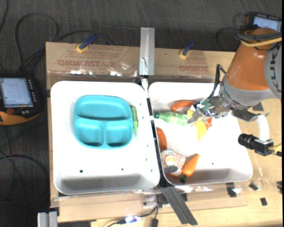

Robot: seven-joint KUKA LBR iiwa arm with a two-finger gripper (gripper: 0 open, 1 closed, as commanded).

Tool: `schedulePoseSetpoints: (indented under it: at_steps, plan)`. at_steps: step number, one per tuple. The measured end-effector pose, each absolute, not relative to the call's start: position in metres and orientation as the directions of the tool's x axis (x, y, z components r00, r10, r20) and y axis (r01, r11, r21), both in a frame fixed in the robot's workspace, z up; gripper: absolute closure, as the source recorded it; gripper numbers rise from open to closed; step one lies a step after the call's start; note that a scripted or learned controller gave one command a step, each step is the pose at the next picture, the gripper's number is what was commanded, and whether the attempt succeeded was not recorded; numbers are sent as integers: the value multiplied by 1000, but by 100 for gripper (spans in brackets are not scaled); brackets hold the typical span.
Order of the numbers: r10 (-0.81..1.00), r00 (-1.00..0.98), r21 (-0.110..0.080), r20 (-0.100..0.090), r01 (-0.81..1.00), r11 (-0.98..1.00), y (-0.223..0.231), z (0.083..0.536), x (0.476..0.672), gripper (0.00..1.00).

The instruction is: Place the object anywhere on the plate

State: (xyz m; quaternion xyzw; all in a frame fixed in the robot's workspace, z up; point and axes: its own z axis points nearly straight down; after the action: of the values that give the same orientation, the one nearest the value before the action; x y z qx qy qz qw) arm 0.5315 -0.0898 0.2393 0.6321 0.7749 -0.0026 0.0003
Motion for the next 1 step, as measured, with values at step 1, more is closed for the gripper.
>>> schedulePoseSetpoints:
  at_steps: [1]
  plan:
    - [968,-251,-3,-1,968,251,-2,244,570,100]
